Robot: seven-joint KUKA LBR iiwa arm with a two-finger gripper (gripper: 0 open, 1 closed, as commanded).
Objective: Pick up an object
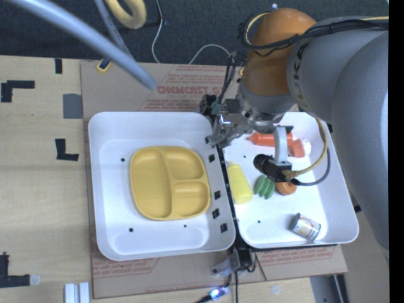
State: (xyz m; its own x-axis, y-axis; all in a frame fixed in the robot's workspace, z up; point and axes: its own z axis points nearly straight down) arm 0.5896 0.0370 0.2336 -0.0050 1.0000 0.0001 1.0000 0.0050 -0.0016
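Observation:
My gripper (pixel 218 133) hangs over the far left corner of the right bin (pixel 334 201), close to the wall shared by the two bins. No object shows between its tips. A yellow oblong piece (pixel 239 182) lies just in front of it, along the bin's left wall. A green piece (pixel 264 187) and a small orange piece (pixel 288 189) lie beside each other mid-bin. An orange-red piece with a pale end (pixel 297 145) lies at the back, partly under the wrist. A small metal can (pixel 305 226) rests near the front.
The left bin (pixel 107 188) holds a yellow divided plate (pixel 169 182). The grey arm (pixel 341 74) covers the right bin's far right part. Cardboard (pixel 183 81) lies under both bins.

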